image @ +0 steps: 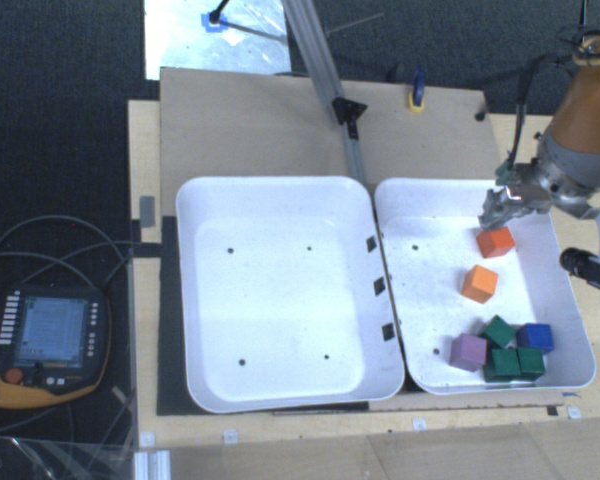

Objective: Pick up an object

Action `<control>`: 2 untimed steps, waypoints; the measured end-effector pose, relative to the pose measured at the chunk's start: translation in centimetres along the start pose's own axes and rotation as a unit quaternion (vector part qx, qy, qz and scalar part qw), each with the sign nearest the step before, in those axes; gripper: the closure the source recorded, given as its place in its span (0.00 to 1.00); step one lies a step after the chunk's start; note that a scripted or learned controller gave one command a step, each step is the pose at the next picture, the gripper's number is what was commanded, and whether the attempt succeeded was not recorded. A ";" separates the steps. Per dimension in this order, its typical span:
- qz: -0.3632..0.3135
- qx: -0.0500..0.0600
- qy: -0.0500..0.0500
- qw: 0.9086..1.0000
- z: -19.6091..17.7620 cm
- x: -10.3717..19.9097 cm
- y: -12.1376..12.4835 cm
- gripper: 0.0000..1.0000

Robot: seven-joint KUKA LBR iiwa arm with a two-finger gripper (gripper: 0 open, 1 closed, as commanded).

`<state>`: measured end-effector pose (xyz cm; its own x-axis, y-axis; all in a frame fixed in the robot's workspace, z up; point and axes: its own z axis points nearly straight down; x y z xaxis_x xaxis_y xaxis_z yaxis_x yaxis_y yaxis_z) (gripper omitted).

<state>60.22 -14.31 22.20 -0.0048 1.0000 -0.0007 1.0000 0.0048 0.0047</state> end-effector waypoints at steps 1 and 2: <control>-0.003 0.002 0.001 1.000 0.2 6.0 -1.3 1.00; -0.003 0.002 0.001 1.000 0.0 10.8 -4.2 1.00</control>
<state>56.00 -3.49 22.13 -0.0099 0.9999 0.0022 1.0000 0.0099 0.0001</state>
